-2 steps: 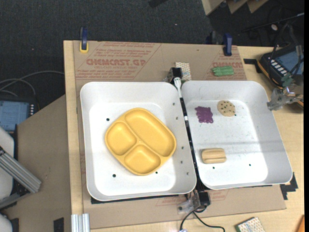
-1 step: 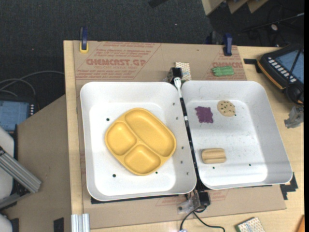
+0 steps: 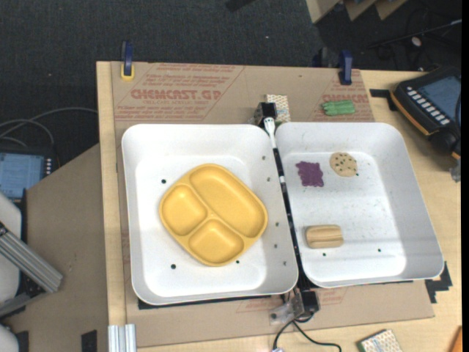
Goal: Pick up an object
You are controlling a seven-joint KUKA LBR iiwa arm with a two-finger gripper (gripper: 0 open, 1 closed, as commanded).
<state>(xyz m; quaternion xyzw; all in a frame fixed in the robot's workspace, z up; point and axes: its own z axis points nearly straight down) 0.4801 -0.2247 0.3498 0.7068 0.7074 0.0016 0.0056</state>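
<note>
Red print on the brown board (image 3: 183, 86) under the bins reads "CHEMCAST GP". The left bin (image 3: 146, 270) holds a yellow tray (image 3: 212, 213). The right bin (image 3: 396, 255) holds a purple piece (image 3: 309, 173), a cookie (image 3: 343, 164) beside it, and a tan roll (image 3: 323, 236) nearer the front.

orange sliver (image 3: 464, 339), possibly the arm's band
</note>
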